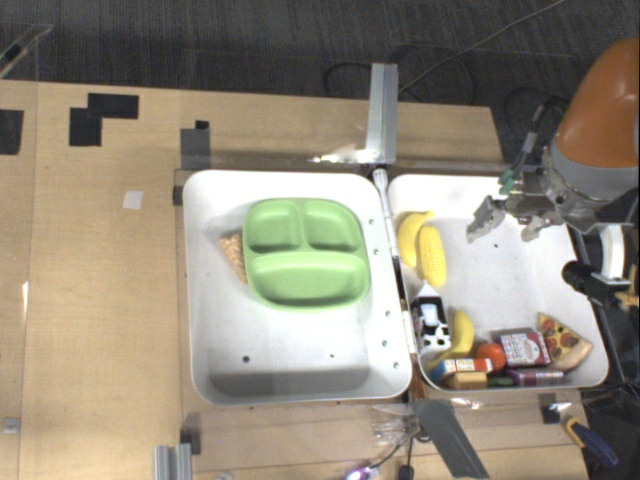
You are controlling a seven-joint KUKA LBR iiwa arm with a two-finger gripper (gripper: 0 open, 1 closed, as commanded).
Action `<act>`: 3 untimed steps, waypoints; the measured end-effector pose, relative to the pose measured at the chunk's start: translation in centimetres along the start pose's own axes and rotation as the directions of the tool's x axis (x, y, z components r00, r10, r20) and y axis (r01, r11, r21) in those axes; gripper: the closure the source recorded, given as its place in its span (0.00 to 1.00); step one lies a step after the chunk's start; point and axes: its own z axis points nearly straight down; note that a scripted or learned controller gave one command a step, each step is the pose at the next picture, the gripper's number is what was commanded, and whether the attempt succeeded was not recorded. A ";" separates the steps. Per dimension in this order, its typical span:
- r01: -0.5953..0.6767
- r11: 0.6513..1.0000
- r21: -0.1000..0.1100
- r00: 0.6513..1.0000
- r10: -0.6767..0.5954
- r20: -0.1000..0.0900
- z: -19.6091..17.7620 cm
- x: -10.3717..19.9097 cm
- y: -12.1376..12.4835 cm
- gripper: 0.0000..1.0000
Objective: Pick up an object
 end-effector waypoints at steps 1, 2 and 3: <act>0.088 0.996 -0.002 0.996 -0.088 0.000 -3.7 2.7 0.2 0.00; 0.018 1.000 0.001 1.000 -0.018 0.000 4.6 5.9 1.1 0.00; 0.099 0.995 -0.011 0.995 -0.099 0.004 14.2 -0.3 3.0 0.00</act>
